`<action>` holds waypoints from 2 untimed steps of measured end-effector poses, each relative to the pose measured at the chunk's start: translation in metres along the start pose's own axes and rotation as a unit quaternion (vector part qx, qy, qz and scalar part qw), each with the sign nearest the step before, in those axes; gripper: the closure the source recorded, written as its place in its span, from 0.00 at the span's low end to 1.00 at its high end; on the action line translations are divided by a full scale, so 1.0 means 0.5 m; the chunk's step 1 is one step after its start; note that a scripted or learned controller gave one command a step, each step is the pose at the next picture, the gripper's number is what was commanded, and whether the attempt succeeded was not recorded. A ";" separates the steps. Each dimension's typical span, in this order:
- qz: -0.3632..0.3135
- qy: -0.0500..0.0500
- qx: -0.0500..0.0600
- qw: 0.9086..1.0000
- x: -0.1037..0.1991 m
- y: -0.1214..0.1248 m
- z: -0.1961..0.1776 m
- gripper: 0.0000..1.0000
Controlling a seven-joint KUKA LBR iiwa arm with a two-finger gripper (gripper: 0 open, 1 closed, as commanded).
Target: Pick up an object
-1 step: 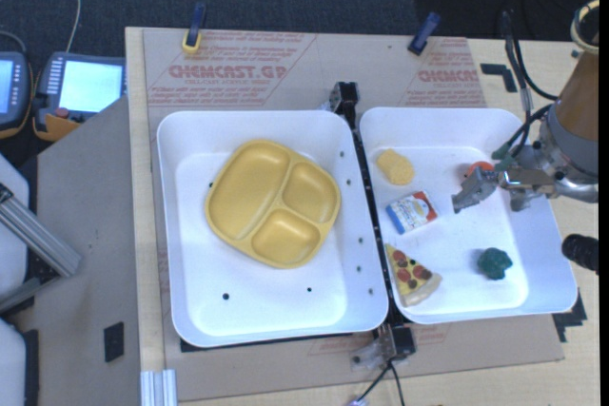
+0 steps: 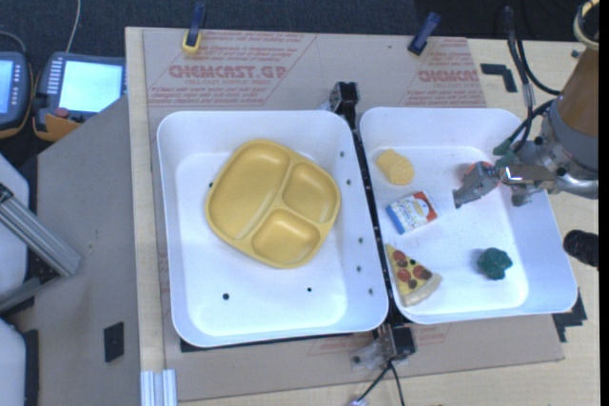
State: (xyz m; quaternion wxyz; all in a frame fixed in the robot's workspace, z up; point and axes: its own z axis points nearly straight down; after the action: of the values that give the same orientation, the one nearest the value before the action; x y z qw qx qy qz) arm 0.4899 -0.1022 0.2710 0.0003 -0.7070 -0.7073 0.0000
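In the right bin [image 2: 542, 233] lie a round yellow piece [image 2: 395, 168], a small blue, white and red packet [image 2: 411, 212], a toy pizza slice [image 2: 415, 277] and a dark green lump [image 2: 493, 263]. My gripper [image 2: 470, 186] reaches in from the right and hangs over the bin's middle. It is just right of the packet, above the green lump in the view, and apart from both. I see nothing held in it.
The left bin [image 2: 190, 280] holds a yellow divided plate [image 2: 274, 203]. A black divider [image 2: 366, 223] with clamps runs between the bins. Blue clamps [image 2: 423, 33] sit at the board's far edge. The arm's grey body [image 2: 580, 138] covers the right bin's right rim.
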 end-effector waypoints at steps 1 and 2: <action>0.001 0.001 0.004 1.000 -0.005 -0.005 0.126 0.00; 0.001 0.001 0.004 1.000 -0.012 -0.013 0.253 0.00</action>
State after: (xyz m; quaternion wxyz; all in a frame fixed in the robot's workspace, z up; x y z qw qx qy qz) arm 0.4835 -0.1082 0.1447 0.0039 -0.7076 -0.7066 0.0021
